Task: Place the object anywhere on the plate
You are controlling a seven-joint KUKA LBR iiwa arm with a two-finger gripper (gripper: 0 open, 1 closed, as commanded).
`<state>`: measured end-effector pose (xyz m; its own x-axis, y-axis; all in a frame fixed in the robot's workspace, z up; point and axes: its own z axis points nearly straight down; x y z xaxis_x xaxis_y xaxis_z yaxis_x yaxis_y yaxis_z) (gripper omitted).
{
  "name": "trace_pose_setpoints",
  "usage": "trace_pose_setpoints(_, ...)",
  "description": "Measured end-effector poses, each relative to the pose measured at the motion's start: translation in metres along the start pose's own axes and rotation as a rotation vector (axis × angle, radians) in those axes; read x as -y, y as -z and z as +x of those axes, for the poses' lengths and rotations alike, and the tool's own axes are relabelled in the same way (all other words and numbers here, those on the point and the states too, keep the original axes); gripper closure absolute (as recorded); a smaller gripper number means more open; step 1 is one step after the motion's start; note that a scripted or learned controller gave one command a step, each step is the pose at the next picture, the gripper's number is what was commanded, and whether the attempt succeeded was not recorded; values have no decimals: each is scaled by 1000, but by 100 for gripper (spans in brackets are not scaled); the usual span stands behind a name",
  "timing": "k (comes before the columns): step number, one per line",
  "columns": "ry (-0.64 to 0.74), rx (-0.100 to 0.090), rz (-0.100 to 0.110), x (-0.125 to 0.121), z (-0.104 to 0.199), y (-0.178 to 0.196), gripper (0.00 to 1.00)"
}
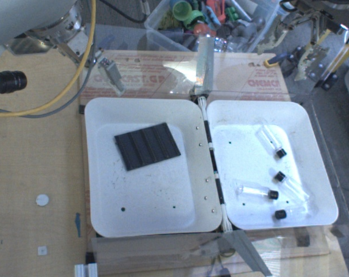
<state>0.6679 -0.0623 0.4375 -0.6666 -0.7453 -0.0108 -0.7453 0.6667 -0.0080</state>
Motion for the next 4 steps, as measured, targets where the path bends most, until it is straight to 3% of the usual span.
trace_pose_setpoints(1,-4,10,8,1,-2,12,100)
trace_pose_setpoints(2,-754,-11,-3,-19,19,0,100)
trace_pose_setpoints(3,-1270,-13,0,-19,30,-83,100)
trace_pose_setpoints(4,-1549,-15,2,-17,40,-97,100)
